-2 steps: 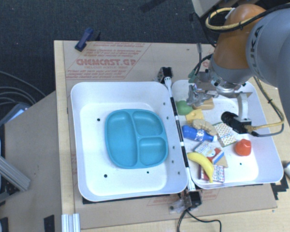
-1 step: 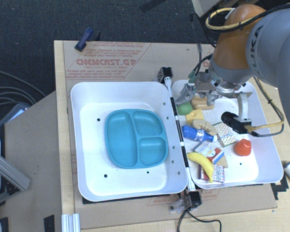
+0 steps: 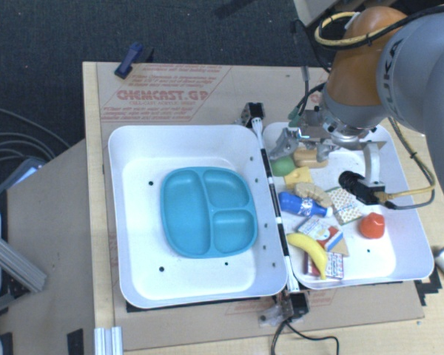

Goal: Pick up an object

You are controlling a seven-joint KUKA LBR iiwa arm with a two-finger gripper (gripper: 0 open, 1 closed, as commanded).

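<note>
Where the grey arm [image 3: 422,58] reaches in from 2 o'clock, its gripper [image 3: 305,145] hangs low over the 11 o'clock corner of the right bin [image 3: 399,268]. How wide it stands cannot be told, because the wrist and the metal body cover it from above. A tan block [image 3: 308,157] lies right at the gripper's 6 o'clock side, touching it or very nearly. Whether it is gripped cannot be told either. A green ball [image 3: 282,166] sits just beside the gripper at 7 o'clock, close against the shared wall [image 3: 271,198] between the bins.

The other things crowd the right bin's 9 o'clock half. A yellow piece [image 3: 297,176] lies below the ball and a blue packet [image 3: 302,204] below that. A checkered packet [image 3: 345,205] lies at the bin's middle. A red-and-white packet [image 3: 326,235] and a banana [image 3: 311,250] lie toward 7 o'clock, near the front rim. A red ball [image 3: 371,226] stands apart at 4 o'clock.

Bare white floor shows in the right bin's 5 o'clock corner. In the left bin [image 3: 133,161] a blue divided plate [image 3: 207,211] lies in the middle, with open floor all around it, widest toward 12 and 9 o'clock.
</note>
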